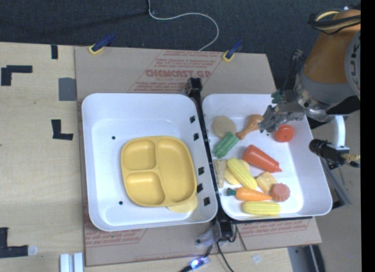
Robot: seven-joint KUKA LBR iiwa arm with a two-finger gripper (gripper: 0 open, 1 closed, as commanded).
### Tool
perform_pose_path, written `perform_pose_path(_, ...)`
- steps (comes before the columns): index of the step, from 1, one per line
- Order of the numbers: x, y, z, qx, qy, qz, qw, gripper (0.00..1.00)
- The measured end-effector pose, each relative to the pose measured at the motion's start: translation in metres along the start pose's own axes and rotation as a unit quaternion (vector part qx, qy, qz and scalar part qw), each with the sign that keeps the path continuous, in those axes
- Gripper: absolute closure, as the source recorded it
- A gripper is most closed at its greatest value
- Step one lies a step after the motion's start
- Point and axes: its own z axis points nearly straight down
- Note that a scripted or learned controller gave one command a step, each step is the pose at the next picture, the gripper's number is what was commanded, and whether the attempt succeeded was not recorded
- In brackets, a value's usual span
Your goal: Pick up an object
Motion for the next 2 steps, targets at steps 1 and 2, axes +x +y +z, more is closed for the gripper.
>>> perform_pose_path(1, 0.055, -0.010, -0.001, 0.000, 0.000, 0.000, 1.0000, 1.00)
perform_pose_path(2, 0.075, -0.005, 0.011, 0.001, -0.001, 0.001, 1.0000, 1.00)
